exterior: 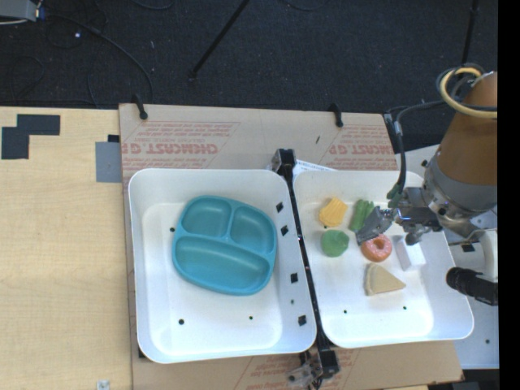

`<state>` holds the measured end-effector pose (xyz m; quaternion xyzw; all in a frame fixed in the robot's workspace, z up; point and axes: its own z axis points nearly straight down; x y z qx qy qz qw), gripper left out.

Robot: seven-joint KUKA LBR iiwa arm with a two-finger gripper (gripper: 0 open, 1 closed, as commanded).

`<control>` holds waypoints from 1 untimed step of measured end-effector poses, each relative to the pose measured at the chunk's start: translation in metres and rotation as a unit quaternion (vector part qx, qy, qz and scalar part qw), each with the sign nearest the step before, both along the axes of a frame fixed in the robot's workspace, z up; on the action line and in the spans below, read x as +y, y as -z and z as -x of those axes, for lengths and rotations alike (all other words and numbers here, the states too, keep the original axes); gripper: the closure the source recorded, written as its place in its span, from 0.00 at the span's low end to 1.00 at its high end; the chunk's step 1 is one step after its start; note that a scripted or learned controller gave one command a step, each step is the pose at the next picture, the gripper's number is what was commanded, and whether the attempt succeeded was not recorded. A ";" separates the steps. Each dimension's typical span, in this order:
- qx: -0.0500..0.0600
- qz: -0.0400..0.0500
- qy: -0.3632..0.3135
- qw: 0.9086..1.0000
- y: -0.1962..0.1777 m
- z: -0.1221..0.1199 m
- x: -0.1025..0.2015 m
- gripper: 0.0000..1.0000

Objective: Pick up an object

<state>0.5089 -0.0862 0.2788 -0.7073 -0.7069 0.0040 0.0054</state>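
**Over the right bin, choosing what to take**

My fingers [380, 224] hang over the right bin [439, 319], just above the toy food clustered in its far half. Whether they are apart or together I cannot tell; the metal blurs into the pieces below.

Nearest me is the orange ring [376, 249], a doughnut-like piece lying flat. Just left of it sits the round green piece [334, 243], with the yellow corn [332, 212] beyond it and a dark green piece [361, 214] beside that. The tan wedge [382, 281] lies nearer the front.

These look like light, hard plastic toys: stiff, probably slick, not fragile. I judge the ring the best candidate, pinched across its rim, one finger through the hole if it fits. The round green piece might roll away.

The left bin [150, 315] holds a teal divided plate [225, 244].
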 end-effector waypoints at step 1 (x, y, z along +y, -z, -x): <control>-0.004 0.001 -0.001 1.000 -0.004 -0.001 0.000 0.00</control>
